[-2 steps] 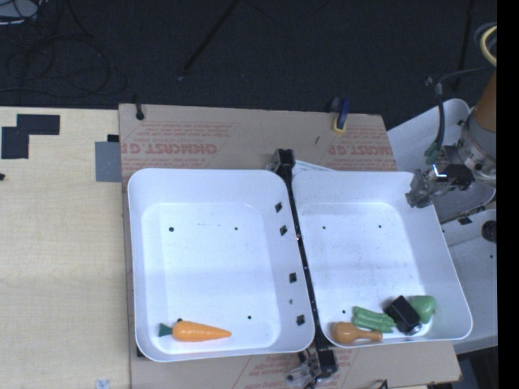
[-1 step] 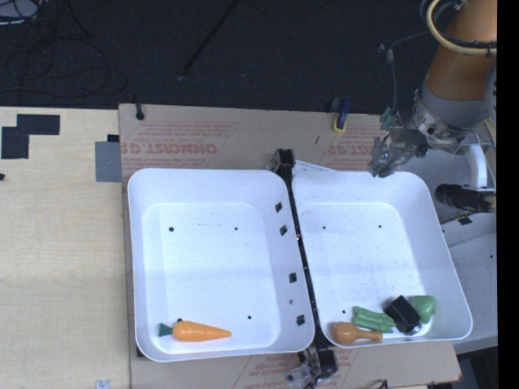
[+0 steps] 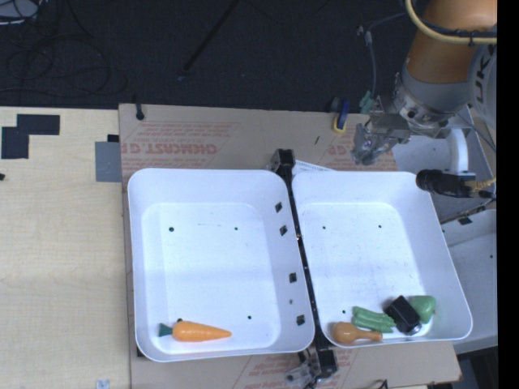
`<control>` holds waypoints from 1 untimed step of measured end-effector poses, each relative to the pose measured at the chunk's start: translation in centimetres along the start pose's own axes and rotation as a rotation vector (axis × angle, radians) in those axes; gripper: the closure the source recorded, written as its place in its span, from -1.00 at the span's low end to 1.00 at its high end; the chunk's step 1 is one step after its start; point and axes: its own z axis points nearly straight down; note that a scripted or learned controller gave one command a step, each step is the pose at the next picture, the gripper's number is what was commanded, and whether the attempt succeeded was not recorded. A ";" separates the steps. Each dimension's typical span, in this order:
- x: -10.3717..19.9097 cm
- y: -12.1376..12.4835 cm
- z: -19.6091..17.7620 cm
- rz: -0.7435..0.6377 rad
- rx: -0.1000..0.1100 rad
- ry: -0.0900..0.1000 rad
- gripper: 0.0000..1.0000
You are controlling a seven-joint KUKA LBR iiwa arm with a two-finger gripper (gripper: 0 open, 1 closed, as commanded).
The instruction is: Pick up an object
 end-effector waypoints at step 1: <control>4.0 -3.8 -4.5 -0.001 -0.001 0.001 1.00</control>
